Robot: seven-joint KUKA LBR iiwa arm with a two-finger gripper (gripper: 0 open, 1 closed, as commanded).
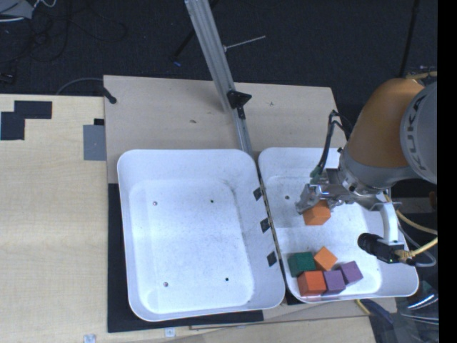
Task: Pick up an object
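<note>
Orange block (317,214) sits in the right bin (285,164), mid-bin, directly under the gripper (314,200). Fingers appear to clasp its top, block between them. Nearer the front edge lies a cluster: green block (300,262), second orange block (325,258), red-orange block (311,283), two purple blocks (343,276). Left bin (136,164) adjoins.
</note>
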